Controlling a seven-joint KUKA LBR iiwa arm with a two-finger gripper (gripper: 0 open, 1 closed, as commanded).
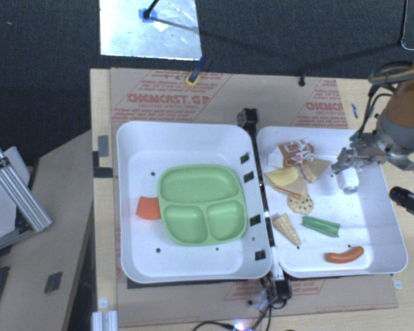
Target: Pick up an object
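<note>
The hand (346,172) is seen over the upper right part of the right bin (383,216), reaching in from the right on the grey arm (403,126). Whether it is wide or narrow cannot be told from this view, and nothing is seen gripped in it.

Just left of the hand, a tan wedge (316,169) lies in the bin, with a small brown and white packet (294,152) beyond it, further left and slightly higher. Left and below the hand, a yellow slice (283,178) and a round speckled cracker (301,204) are noted, close together. Below the hand, a green stick (321,225) lies at a slant, with a cone (287,229) to its left. An orange sausage (344,255) lies lowest, near the bin's front wall.

Well left of the hand, the left bin (134,205) holds a green divided plate (199,204) and an orange block (148,207) just beside the plate's far side. Both bins rest on the table (103,102).
</note>
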